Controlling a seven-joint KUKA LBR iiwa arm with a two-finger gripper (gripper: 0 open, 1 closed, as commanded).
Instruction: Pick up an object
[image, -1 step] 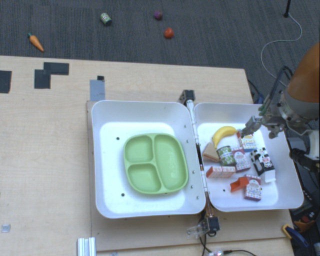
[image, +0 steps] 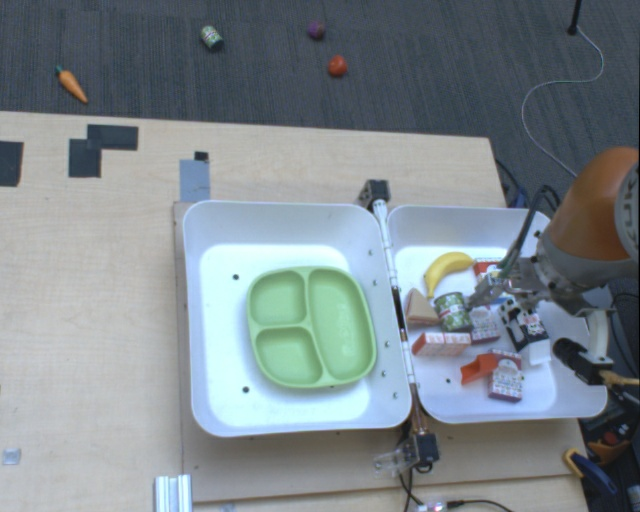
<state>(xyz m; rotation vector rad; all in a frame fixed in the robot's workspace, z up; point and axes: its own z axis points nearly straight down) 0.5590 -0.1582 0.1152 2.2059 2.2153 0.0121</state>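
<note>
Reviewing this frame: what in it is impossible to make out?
- Gripper, camera view: too small and cluttered to tell whether it is open, or holds anything.
- Arm: cut off by the right edge.
- Small packages in the right bin: labels too small to read.
- Banana: lower end hidden behind a can.

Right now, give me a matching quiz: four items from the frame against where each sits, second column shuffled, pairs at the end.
Items:
1. green divided plate
2. banana
3. carrot
4. small can

Places:
A. on the dark floor, far left, beyond the bench
B. in the left bin
C. right bin, just below the banana
D. right bin, toward its far edge

Pairs: 1-B, 2-D, 3-A, 4-C
</note>
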